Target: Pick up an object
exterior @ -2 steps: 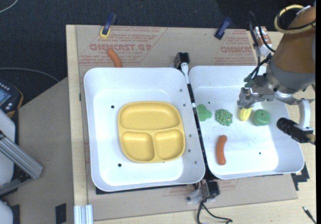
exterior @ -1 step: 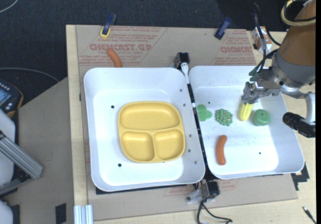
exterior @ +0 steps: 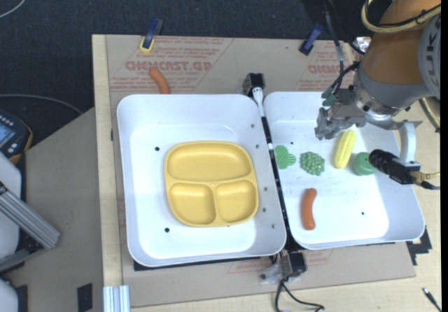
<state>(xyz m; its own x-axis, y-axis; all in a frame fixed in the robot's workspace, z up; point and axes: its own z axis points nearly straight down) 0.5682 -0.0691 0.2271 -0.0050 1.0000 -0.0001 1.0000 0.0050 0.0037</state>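
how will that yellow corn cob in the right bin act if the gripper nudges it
The corn cob looks rounded and long, so it would probably roll sideways. It seems a light plastic toy, likely stiff. Its glossy skin may slip from the gripper.

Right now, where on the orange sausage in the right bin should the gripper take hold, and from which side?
Grip the orange sausage across its middle, coming straight down from above. It lies flat on the right bin floor, long axis running near to far, with bare floor on both long sides, so fingers should likely close left-right across its narrow width. The gripper sits farther back, near the corn cob.
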